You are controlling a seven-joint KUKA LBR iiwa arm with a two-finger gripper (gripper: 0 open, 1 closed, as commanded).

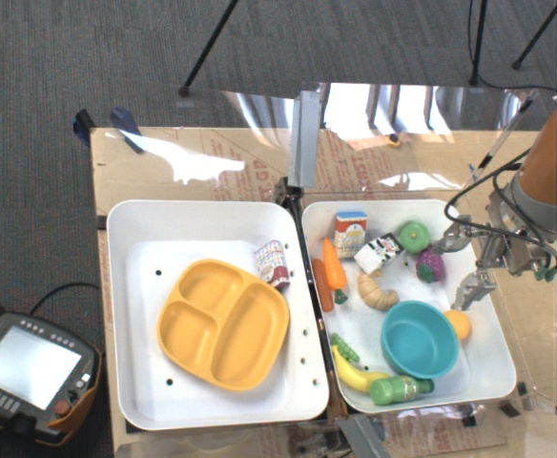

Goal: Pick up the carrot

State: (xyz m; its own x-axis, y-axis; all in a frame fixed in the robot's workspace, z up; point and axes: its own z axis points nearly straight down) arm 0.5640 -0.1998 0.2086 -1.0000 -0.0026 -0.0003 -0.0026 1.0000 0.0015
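two shallow white plastic bins side by side on the bench; the carrot (333, 263), one smooth orange taper, lies in the right bin (503, 370) by its left wall, just beside a red-brown sausage (322, 286); the gripper (477, 284) hangs at the right side of that bin, well apart from the carrot, near one small orange (460, 324); whether its fingers are apart or together i cannot tell; one round teal bowl (419, 340), glossy; one curved banana (355, 369); one green bottle (402, 388) on its side; one ridged croissant (378, 291); two small cartons (350, 228), boxy; one green apple (414, 236); one purple bunch of grapes (430, 265); in the left bin (135, 227) one yellow plate (223, 323) with three compartments, and one small can (273, 262) at its upper right edge
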